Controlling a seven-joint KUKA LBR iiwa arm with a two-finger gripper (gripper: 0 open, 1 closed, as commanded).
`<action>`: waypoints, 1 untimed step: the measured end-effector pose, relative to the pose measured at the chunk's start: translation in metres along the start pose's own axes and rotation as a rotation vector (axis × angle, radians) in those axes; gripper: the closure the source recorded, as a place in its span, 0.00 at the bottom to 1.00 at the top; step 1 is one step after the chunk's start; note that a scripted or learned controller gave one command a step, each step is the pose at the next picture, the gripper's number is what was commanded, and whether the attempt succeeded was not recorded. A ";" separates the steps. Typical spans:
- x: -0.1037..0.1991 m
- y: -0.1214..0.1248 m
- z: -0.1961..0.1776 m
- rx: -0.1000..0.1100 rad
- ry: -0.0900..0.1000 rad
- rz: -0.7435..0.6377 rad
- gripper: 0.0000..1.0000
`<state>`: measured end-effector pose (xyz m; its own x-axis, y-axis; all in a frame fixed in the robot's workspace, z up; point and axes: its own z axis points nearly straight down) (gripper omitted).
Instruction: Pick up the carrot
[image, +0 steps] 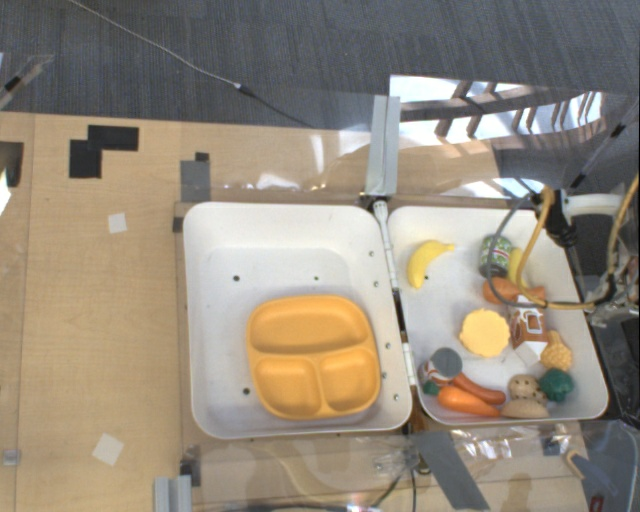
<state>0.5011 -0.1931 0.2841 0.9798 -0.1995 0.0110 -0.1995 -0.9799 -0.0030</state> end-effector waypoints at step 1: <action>-0.004 0.014 0.061 0.002 -0.011 -0.001 1.00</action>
<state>0.4948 -0.2057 0.2227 0.9800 -0.1988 0.0001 -0.1988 -0.9800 -0.0046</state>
